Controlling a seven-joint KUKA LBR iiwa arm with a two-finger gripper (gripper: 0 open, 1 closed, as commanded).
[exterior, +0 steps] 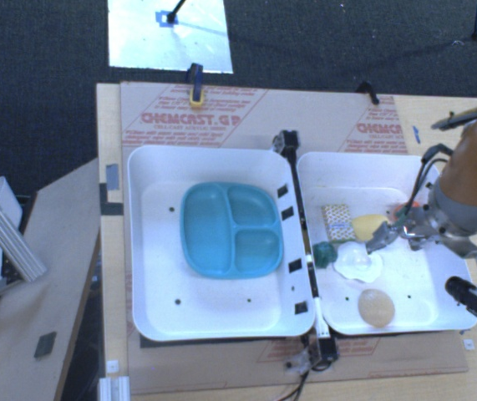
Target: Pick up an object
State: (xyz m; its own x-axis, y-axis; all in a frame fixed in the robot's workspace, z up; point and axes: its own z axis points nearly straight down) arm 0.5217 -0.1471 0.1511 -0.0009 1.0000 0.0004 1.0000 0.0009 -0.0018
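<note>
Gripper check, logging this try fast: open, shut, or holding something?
Gripper: cannot be told; it sits low in the right bin beside the yellow object.

The surface [111, 249] is a pale wooden top, and most of it is covered by a sheet [221, 115] printed with red lettering. Two shallow white bins are set side by side directly on that sheet, touching along a shared middle edge: the left bin [150, 249] and the right bin [422, 295]. At the far edge of the surface, a yellow and black clamp [195, 86] is seen gripping the sheet, and a small black clip [369, 93] is placed further along the same edge toward the right.
</note>
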